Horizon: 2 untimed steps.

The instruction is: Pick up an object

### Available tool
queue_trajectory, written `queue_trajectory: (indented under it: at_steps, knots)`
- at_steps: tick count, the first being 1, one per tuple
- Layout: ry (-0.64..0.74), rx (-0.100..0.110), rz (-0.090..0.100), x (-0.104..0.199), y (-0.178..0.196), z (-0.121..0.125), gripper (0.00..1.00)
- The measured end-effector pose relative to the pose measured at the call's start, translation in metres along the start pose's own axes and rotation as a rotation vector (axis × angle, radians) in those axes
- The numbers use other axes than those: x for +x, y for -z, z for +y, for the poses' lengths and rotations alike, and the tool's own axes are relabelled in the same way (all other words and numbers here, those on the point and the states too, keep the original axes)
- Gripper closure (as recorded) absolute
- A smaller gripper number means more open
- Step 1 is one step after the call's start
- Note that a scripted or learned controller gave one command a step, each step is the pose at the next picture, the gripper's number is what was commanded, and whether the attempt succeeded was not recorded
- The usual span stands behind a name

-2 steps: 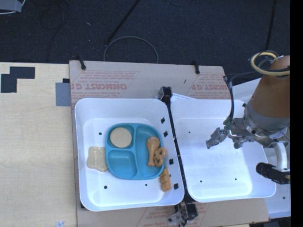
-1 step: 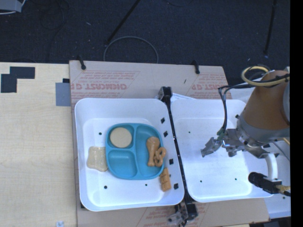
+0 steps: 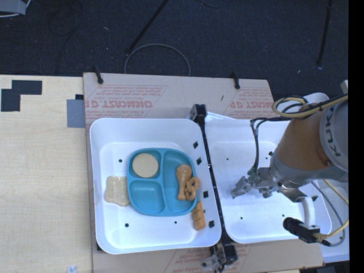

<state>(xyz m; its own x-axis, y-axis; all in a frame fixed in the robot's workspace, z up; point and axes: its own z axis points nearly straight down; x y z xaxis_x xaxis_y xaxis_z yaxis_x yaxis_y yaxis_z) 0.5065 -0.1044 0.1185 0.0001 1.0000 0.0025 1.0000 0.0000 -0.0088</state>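
Camera view, arm: the grey KUKA arm reaches in from the right over the right-hand bin, its orange band above the wrist.
Camera view, gripper: the gripper hangs low over the right bin's bare floor, its fingers parted a little with nothing between them.
Camera view, left bin: the left-hand bin holds a blue divided tray, well apart from the gripper, across the wall between the bins.
Camera view, on the tray: a round tan biscuit lies in the upper compartment; a knobbly brown pretzel piece lies in the right one.
Camera view, off the tray: a pale bread slice touches the tray's left edge; a small brown stick lies at its lower right corner.
Handling, as judged: all look like light toy foods, probably stiff. The stick seems the easiest pick, pinched across its narrow width; the flat biscuit and slice offer little edge.
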Motion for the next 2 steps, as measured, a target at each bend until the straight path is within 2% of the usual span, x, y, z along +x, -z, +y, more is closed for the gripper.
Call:
queue_trajectory:
  at_steps: [1,2]
  knots:
    - [-0.007,-0.003,-0.001,-0.002,0.013,0.000,1.00]
    - [-0.001,-0.008,-0.002,-0.003,0.055,-0.001,1.00]
